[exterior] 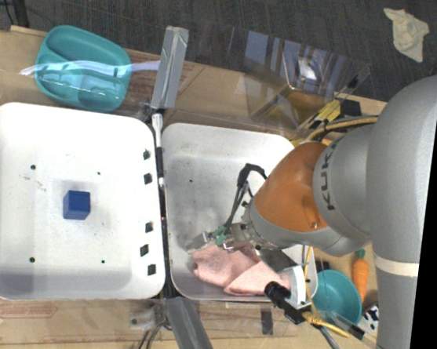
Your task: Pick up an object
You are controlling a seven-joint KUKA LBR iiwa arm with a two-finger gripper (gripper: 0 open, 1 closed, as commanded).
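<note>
Camera view: gripper [226,240] down in right bin [205,152], touching crumpled pink cloth [234,273], soft and folded, by bin's near wall. Grip state, honestly can't tell. Small blue cube [77,205] left of that bin.

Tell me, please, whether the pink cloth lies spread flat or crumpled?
Crumpled: the pink cloth shows folds and bunched edges, heaped at the right bin's near edge.

We log a blue cube [77,205] in the white left bin [12,184]. At 5 o'clock in the white right bin [206,148] lies a pink cloth [226,272]. The arm [392,175] is grey with an orange band [295,195]. Outside: a teal scoop [81,66] at 11 o'clock, a teal bowl [338,297] and orange carrot [359,275] at 4 o'clock.
</note>
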